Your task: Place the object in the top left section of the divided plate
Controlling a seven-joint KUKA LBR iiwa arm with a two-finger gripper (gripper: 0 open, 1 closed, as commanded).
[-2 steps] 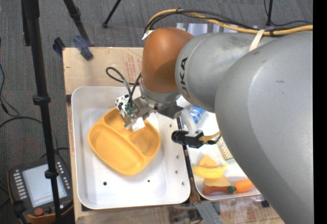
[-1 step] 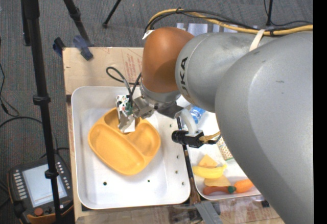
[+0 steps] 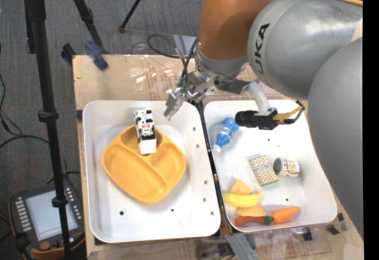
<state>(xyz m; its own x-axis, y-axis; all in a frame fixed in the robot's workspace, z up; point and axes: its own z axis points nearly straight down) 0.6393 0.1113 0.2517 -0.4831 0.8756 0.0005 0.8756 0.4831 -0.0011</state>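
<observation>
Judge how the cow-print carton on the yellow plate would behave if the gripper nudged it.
The cow-print carton looks boxy and taller than wide, so a high nudge would probably tip it. It sits across a ridge of the divided plate, so its footing may be uneven. It is small, probably light, and likely slides easily on smooth plastic.

**One fixed camera, high over the bench**

Looking down at a slant from above, taking in both white bins, left bin [image 3: 95,217] and right bin [image 3: 317,170], side by side. Near enough for small objects to read clearly. Arm [image 3: 284,28] looming large from the right, close under the lens.
</observation>
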